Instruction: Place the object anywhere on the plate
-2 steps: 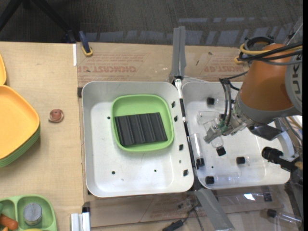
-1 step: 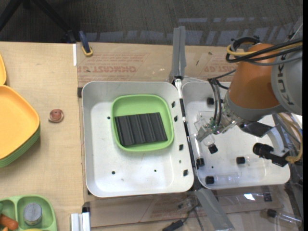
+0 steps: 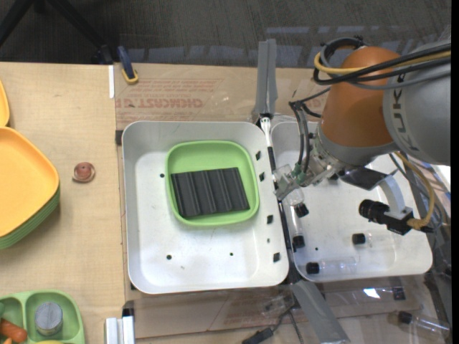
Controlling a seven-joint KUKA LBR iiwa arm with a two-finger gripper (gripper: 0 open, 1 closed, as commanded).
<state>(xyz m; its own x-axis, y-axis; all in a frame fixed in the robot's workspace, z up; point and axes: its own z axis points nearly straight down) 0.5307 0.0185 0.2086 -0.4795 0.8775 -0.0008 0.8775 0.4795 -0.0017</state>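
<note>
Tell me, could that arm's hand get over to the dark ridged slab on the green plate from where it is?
Probably yes. The hand sits at the divide between the bins, just right of the green plate. The dark ridged slab lies flat and uncovered, with nothing standing between them besides the low bin walls.

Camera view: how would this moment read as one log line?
arm: over right bin | gripper: at bin's left edge | green plate: left bin, holding dark ridged block
</note>
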